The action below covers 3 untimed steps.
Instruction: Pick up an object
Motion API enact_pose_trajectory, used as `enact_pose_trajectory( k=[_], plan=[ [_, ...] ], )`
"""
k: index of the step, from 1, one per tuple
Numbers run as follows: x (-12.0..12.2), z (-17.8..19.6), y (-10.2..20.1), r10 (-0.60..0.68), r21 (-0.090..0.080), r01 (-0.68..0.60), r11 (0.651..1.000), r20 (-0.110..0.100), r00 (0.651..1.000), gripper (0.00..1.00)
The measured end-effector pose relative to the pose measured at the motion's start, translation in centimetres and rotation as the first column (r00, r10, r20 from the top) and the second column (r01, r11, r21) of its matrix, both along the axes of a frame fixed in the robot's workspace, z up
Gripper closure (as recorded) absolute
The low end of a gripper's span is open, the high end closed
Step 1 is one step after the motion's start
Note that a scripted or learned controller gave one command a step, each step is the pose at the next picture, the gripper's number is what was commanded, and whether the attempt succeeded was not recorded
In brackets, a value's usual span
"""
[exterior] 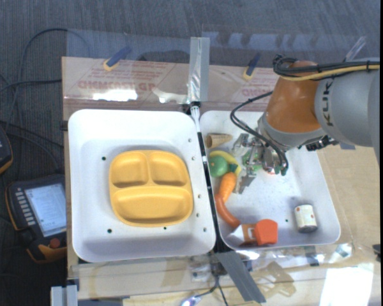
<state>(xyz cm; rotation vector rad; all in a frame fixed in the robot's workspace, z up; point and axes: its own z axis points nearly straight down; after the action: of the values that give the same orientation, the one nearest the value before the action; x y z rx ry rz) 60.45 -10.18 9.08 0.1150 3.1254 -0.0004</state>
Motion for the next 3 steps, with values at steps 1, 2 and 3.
enact_pose_trajectory(
  k=[1,2,3],
  plan=[
    [0.8,0.0,0.4,0.050,-0.006,-0.050,0.999,-0.003,0.999,0.00],
    [-0.5,0.0,0.2,0.029,-0.004,-0.029,1.000,0.004,1.000,0.00],
    [-0.2,0.0,-0.1,0.103,-0.004,-0.103,0.995,-0.001,0.995,0.00]
  ],
)
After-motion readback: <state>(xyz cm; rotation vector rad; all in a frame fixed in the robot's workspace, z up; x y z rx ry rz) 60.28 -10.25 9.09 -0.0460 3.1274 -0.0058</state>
